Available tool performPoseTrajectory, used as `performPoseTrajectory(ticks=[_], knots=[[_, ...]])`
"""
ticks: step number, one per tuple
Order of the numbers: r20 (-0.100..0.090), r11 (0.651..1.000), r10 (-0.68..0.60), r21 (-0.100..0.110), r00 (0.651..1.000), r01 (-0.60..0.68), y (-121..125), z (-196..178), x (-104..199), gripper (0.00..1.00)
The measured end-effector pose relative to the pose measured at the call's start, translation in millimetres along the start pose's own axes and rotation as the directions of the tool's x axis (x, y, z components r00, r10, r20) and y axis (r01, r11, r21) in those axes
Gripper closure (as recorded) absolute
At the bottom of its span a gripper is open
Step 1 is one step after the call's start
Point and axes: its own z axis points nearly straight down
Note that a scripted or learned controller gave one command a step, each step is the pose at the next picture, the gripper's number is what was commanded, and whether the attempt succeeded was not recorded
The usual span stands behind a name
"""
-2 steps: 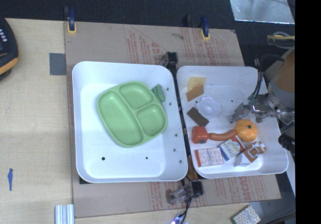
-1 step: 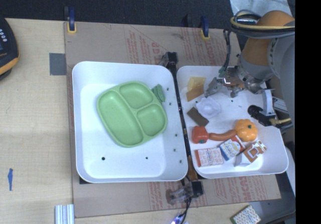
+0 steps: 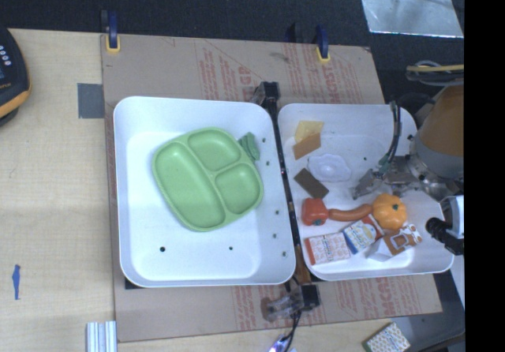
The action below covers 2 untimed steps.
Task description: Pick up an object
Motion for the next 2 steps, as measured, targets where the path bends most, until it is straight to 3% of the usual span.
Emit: performPoseTrajectory(ticks=[1, 2], knots=[[-0.001, 1.0, -0.009, -0.014, 1.0, 0.009, 71, -2, 27, 0.0], [-0.004, 1.0, -0.005, 0.001, 1.0, 0.005, -39, -3, 48, 0.0]])
